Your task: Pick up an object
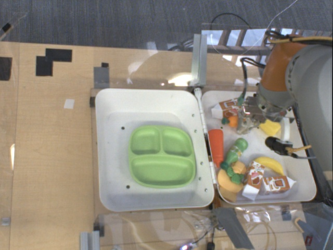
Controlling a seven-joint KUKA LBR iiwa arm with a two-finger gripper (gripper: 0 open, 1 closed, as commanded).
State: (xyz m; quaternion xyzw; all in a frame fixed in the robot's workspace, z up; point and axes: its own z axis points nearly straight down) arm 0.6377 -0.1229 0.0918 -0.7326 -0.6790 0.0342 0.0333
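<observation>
Two bins; jaws [248,120] low in right bin [307,191] by carrot [232,121], state unreadable; centre on one item before closing.

Two bins are set side by side on the worktop [47,155]. A plate [162,157] with three parts is laid in the middle of the left bin [112,139]. The right bin [308,184] is packed with toy food. A carrot [216,146] is laid along its left wall, a bottle [235,152] is tilted beside it, and a banana [271,163] is placed further right, with a small carton [268,181] in front of it. The end effector [248,120] is seen over the back part of this bin.
</observation>
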